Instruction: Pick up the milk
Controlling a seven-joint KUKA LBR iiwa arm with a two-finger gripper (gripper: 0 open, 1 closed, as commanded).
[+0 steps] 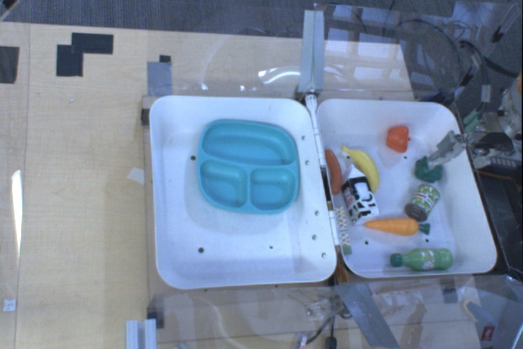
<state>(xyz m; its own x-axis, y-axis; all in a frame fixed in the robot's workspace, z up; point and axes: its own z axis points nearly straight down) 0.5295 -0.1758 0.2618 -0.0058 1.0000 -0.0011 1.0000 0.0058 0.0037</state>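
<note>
The milk (359,199), a small black-and-white carton, lies on its side near the left wall of the right bin (482,212). It sits between a yellow banana (364,167) above and an orange carrot (394,226) below. My gripper (441,151) reaches in from the right edge over the bin's upper right part. Its tip is right by a dark green toy (426,171), well to the right of the milk. Nothing shows as held.
The right bin also holds a red-brown sausage (333,168), an orange-red vegetable (398,138), a green can (422,201) and a green bottle (421,259). A blue divided plate (248,165) lies in the left bin (176,200). Cables run behind the bins.
</note>
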